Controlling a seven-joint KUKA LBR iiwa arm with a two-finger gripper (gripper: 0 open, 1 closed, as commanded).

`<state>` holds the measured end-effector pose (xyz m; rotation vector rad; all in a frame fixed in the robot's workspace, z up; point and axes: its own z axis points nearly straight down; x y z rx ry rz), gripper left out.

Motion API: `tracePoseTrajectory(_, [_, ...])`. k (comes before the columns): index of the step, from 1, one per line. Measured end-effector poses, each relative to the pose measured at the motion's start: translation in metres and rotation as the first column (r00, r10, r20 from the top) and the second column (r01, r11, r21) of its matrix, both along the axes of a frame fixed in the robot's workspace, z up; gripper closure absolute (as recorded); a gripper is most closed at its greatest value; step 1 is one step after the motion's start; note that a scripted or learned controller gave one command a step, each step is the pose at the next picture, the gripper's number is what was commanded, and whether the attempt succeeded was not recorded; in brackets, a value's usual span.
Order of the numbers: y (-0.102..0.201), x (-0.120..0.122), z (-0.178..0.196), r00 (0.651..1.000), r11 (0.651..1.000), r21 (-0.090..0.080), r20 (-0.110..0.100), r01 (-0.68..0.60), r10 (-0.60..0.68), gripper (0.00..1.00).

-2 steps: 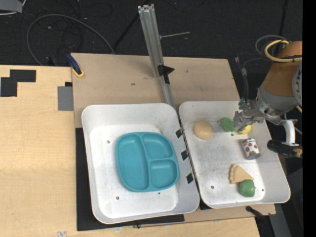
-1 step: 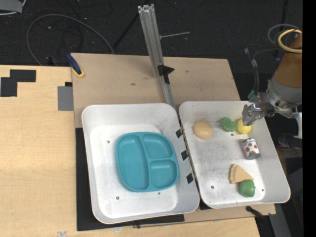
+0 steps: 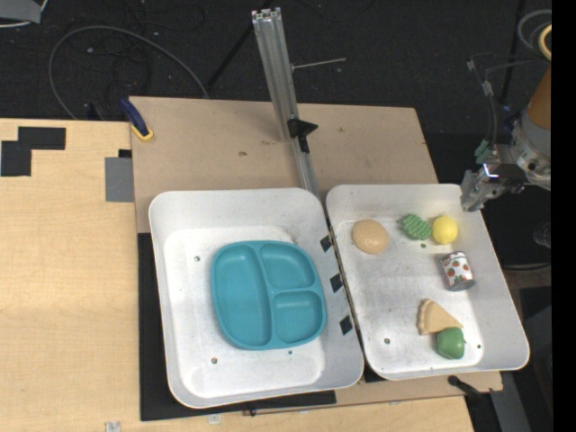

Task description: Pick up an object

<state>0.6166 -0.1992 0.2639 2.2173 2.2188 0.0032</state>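
The right bin holds several small objects: a beige bun, a green ridged piece, a yellow lemon, a small red and white can, a tan wedge and a green pepper. My gripper hangs at the bin's upper right corner, just outside the rim, up and right of the lemon. Nothing shows between its fingers.
The left bin carries a teal divided plate. A metal post rises behind the gap between the bins. Black clips sit along the seam. Cables hang near the arm at the right.
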Motion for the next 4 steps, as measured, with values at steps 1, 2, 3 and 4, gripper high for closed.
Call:
tracePoseTrajectory(1, [0.048,-0.022,0.004,1.0,1.0,0.004,-0.008,-0.003,0.003,1.0])
tracePoseTrajectory(2, [0.1,-0.038,-0.013,1.0,1.0,0.005,-0.01,-0.004,0.004,1.0])
tracePoseTrajectory(3, [0.154,-0.048,-0.025,1.0,1.0,0.004,-0.01,-0.004,0.004,1.0])
tracePoseTrajectory(4, [0.202,-0.063,-0.018,1.0,1.0,0.004,-0.01,-0.004,0.004,1.0])
